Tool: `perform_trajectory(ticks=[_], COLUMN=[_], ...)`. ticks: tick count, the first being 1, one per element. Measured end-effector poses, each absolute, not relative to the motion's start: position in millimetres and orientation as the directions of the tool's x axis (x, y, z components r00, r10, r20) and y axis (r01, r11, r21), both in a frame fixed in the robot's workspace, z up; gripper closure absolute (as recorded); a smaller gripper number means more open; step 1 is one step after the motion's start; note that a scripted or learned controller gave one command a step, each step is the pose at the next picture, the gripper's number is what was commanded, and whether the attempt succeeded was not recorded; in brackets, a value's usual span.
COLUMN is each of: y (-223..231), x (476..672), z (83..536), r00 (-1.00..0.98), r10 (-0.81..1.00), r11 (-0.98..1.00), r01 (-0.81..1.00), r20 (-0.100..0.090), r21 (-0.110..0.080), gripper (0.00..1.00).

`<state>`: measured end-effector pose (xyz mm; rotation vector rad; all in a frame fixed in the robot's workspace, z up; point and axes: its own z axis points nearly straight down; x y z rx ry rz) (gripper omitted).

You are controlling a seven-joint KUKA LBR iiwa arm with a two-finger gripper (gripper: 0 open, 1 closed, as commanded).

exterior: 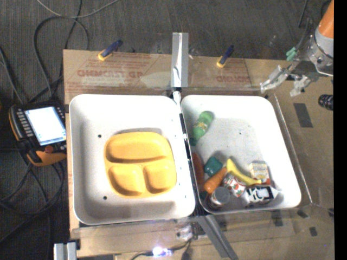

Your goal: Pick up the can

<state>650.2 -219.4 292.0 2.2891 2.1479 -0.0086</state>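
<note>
A dark carpeted floor surrounds the bench. The pincer (283,82) hangs open and empty beyond the right bin's (282,124) far corner. The can (219,197) lies well below-left of it, among clutter; a straight, centred descent seems best.

Yellow tray (140,163) in L bin (87,112), banana (242,173) R

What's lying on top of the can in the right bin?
The silver can lies under an orange carrot-shaped toy, beside the yellow banana. Its covered side can't be seen.
</note>
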Motion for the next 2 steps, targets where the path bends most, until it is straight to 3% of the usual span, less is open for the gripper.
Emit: perform_trajectory(ticks=[1, 2], y=[-173.0, -140.0], x=[644.5, 548.2], z=[164.2, 89.3], r00=[0.090, -0.054], r10=[0.996, 0.999], r11=[-0.090, 0.054], r01=[0.996, 0.998], r20=[-0.001, -0.002], r21=[-0.003, 0.008], gripper=[0.00, 0.00])
